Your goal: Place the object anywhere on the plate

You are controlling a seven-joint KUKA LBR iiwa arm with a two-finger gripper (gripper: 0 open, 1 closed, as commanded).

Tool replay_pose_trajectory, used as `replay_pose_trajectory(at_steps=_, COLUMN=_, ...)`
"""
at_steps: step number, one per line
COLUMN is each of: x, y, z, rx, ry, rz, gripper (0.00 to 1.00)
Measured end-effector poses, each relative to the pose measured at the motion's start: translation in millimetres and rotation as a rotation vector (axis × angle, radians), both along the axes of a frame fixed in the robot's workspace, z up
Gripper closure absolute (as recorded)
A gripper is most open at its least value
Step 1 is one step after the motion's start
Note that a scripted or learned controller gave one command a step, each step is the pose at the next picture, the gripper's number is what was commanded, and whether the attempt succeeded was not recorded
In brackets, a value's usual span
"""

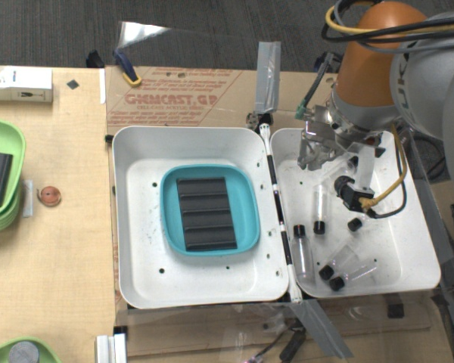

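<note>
The orange-banded arm [378, 44] hangs over the right bin [408, 271], above clear tubes [318, 203]; jaws' state cannot be told.

plate [209, 209] in left bin [136, 203] | vials [318, 214] in right bin [416, 255]

Seen from above, a teal plate [209, 209] carrying a dark ribbed block [206, 212] sat in the left white bin [136, 203]. The gripper [315, 156] hung over the right bin [408, 255], where clear, black-capped tubes [318, 212] lay scattered.
</note>
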State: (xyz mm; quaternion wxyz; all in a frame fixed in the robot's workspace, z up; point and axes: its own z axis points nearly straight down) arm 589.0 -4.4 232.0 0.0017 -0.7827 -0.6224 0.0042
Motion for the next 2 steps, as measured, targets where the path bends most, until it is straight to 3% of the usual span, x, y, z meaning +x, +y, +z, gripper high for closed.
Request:
replay_pose_trajectory(at_steps=1, x=-18.2, y=43.0, z=-42.2, rx=0.002, ry=-0.003, rz=0.052, gripper=1.0)
replay_pose_trajectory(at_steps=2, x=-18.1, y=42.6, z=-42.0, rx=0.002, ry=-0.004, rz=0.051, gripper=0.0)
